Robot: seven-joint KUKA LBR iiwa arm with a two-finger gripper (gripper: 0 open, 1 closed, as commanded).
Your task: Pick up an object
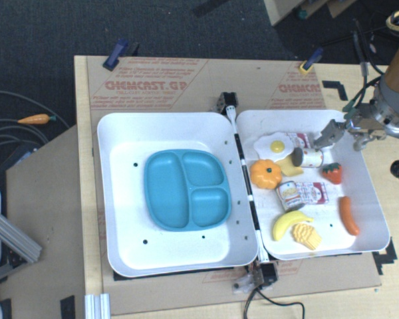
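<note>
Camera view gives us the gripper (330,134) over the right bin (376,208), just above a small white cylinder (310,157) beside the orange pumpkin (265,173); its grip state we cannot tell.

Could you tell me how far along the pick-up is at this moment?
Nothing looks picked yet: the pumpkin, banana and sausage all lie in the right bin. The pincer hangs over that bin's far side with no toy seen in it. Grasping and lifting remain.
</note>
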